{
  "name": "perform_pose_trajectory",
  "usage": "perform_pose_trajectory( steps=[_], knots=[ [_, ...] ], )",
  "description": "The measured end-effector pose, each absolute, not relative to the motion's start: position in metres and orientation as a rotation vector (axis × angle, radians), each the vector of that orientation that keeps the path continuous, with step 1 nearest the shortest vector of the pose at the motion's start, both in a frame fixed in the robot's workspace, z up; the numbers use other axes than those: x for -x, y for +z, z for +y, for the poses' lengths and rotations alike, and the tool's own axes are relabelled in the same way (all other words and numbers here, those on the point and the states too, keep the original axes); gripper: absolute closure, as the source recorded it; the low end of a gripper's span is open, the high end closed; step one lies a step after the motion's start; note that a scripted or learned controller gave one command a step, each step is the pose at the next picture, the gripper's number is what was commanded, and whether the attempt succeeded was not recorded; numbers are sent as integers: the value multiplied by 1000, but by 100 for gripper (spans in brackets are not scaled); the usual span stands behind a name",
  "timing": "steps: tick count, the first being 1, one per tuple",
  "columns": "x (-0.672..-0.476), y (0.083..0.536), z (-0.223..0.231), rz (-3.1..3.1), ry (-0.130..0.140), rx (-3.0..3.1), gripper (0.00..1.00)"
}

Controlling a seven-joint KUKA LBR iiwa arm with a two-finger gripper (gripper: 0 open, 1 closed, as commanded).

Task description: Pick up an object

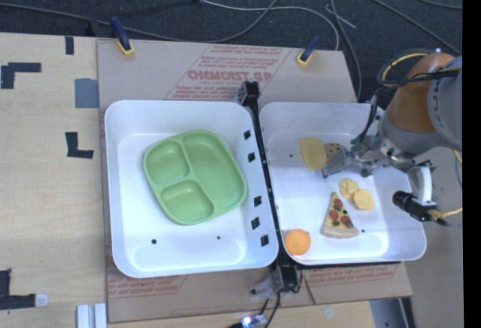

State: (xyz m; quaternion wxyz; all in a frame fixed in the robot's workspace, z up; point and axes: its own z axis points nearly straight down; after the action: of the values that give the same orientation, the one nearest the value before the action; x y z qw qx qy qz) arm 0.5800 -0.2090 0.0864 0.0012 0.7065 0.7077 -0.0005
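Jaws (336, 163) sit low in the right bin (398, 247), touching the yellow slab (311, 152); whether they grip it I cannot tell. Left bin (120, 244) holds a green tray (195, 176). A pizza slice (339, 217), two yellow rounds (356, 194) and an orange (297, 241) lie nearby.

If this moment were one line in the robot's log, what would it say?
gripper: low in right bin, beside yellow piece | pizza slice, orange ball: untouched | green tray: left bin
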Motion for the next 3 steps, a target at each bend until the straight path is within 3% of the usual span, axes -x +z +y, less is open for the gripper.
perform_pose_trajectory(
  steps=[1,3],
  knots=[
    [-581,97,-209,2218,0,-2213,100],
    [-590,199,-202,2220,4,-2217,100]
  ],
)
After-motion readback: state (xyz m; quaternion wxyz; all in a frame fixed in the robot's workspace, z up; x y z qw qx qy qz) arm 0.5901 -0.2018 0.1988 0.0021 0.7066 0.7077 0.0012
